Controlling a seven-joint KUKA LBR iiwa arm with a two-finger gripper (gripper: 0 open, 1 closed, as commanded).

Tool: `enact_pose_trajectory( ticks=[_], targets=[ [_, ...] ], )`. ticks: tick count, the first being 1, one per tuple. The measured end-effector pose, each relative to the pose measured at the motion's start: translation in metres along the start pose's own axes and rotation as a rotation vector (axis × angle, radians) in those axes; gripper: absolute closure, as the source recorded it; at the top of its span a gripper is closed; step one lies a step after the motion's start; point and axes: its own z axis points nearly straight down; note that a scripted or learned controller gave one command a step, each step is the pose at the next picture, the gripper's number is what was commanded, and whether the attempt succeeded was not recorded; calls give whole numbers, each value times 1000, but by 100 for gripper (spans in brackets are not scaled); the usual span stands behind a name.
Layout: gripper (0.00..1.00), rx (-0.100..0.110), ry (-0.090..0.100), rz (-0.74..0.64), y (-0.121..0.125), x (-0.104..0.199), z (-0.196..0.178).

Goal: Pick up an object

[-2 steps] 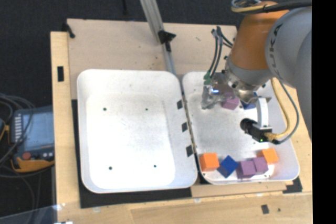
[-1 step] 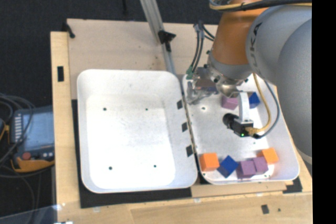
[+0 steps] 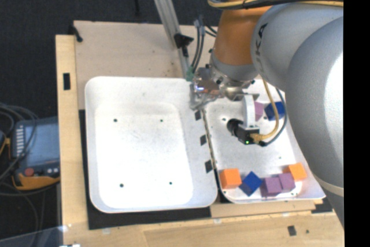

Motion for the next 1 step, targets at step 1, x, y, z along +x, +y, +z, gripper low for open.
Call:
enact_pose_trajectory(
  ticks=[1],
  targets=[
    [100,-2,1,-1,23,52,-16]
  ],
)
